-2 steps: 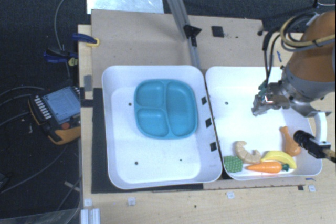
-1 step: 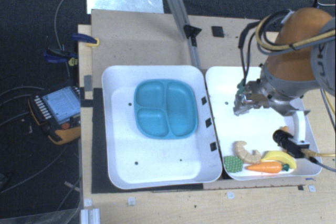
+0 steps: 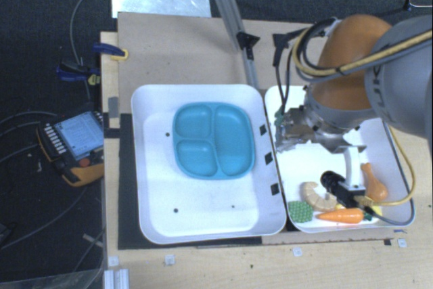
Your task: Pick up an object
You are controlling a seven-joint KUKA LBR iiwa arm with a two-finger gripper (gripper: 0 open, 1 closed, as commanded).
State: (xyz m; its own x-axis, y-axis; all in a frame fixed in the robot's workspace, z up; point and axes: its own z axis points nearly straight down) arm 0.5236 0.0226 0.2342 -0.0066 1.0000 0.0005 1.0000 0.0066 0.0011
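Observation:
My gripper (image 3: 285, 130) hangs over the upper left part of the right bin (image 3: 396, 152), close to that bin's left wall, with the grey and orange arm above it. Along the bin's near edge lie a small green piece (image 3: 301, 211), a pale curved piece (image 3: 314, 194) and an orange carrot (image 3: 342, 216). Another orange piece (image 3: 373, 183) rests near the right wall. The gripper is well above and to the left of these things and touches none of them. Nothing is seen held in it.
The left bin (image 3: 155, 213) holds a blue divided plate (image 3: 214, 139) in its upper middle. A narrow ridge with black clips (image 3: 268, 158) separates the two bins. A slanted grey pole (image 3: 226, 0) rises behind the bins.

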